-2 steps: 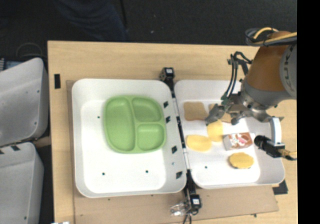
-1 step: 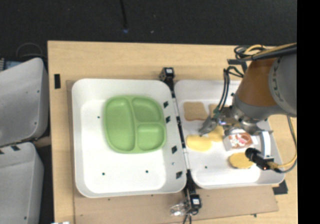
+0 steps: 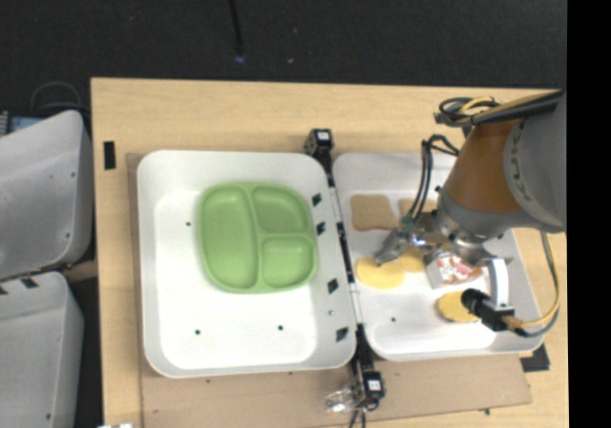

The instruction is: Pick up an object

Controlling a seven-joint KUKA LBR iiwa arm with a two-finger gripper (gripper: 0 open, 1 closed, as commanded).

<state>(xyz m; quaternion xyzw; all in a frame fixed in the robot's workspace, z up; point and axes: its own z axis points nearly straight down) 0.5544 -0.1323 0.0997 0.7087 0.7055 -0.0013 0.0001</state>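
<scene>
My gripper (image 3: 394,249) hangs low in the right bin (image 3: 420,335), just above the upper edge of a pale yellow flat piece (image 3: 382,275). A brown toast-like slice (image 3: 371,211) lies just behind it, towards the bin's back. To the right of the gripper, partly under the wrist, sits a red and white packet (image 3: 449,269). An orange-yellow round piece (image 3: 451,308) lies near the bin's front right. Nothing shows between the gripper and the yellow piece.
The left bin (image 3: 172,335) holds a green divided plate (image 3: 256,237) at its middle. A ridge with black clips (image 3: 336,254) separates the two bins. The grey arm (image 3: 496,178) covers the right bin's back right part.
</scene>
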